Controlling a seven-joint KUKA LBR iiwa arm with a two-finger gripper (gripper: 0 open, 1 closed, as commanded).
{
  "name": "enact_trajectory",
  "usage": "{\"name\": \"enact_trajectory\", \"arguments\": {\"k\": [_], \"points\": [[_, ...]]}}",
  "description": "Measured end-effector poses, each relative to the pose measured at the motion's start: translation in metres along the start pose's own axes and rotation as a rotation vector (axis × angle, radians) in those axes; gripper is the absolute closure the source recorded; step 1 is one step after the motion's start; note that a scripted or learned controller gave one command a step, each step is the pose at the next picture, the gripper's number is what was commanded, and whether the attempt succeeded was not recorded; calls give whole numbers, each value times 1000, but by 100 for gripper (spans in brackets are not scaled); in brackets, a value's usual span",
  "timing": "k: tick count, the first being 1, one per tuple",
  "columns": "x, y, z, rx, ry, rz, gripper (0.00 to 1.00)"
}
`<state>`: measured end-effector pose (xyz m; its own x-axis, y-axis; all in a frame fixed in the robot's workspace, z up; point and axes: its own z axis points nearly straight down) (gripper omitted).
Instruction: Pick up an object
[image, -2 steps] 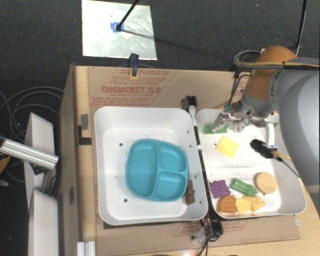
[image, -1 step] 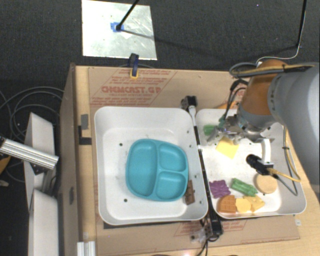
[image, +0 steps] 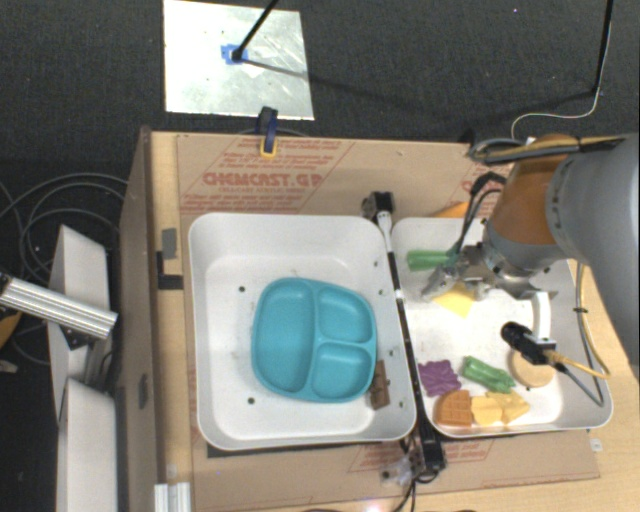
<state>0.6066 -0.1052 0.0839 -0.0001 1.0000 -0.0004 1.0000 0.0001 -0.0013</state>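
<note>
hovering over the right bin (image: 560, 415) — two green pieces, one purple — the gripper (image: 447, 281); its grip unreadable.

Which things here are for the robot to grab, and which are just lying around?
For grabbing, right bin:
green piece
yellow piece
purple piece
green toy
orange waffle

Lying around:
blue divided plate
cables
silver sheet
</note>
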Motion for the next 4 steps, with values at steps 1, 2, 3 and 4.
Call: {"name": "enact_trajectory", "arguments": {"k": [1,2,3,4], "points": [[1,2,-12,-6,0,-3,100],[1,2,-11,-5,0,-3,0],[1,3,-23,-8,1,-4,100],[1,3,-22,-8,1,-4,0]]}}
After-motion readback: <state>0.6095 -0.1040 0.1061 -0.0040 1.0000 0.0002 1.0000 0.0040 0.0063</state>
